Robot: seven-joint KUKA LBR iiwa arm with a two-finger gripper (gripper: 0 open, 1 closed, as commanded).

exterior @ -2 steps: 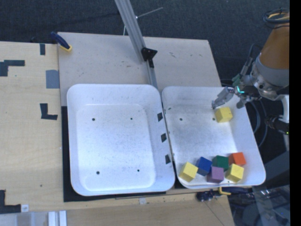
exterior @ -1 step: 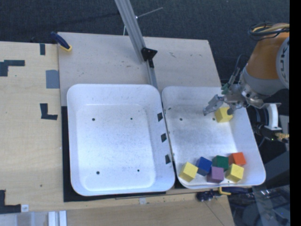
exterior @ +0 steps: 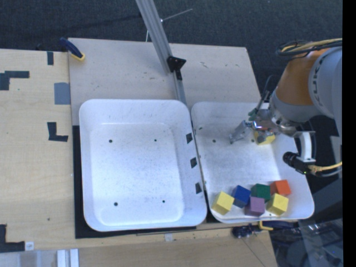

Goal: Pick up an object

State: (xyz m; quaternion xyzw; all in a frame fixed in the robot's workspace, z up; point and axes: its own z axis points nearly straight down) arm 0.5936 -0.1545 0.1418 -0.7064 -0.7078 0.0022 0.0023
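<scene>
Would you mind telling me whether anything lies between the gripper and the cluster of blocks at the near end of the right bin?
Nothing visible does. The gripper hovers over the far part of the right bin, and only bare bin floor separates it from the blue block, green block and their neighbours. A yellow block sits beside the wrist, off that path.

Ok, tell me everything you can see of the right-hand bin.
The right-hand bin is a shallow white tray with rounded corners and a low rim; it looks like plastic, and its floor is speckled with dark marks. It lies flat on the bench, its left rim against the left bin. Along its near edge sit six small cubes close together: two yellow, blue, green, purple and orange. The gripper is over its far part, with a yellow piece beside the wrist.
</scene>
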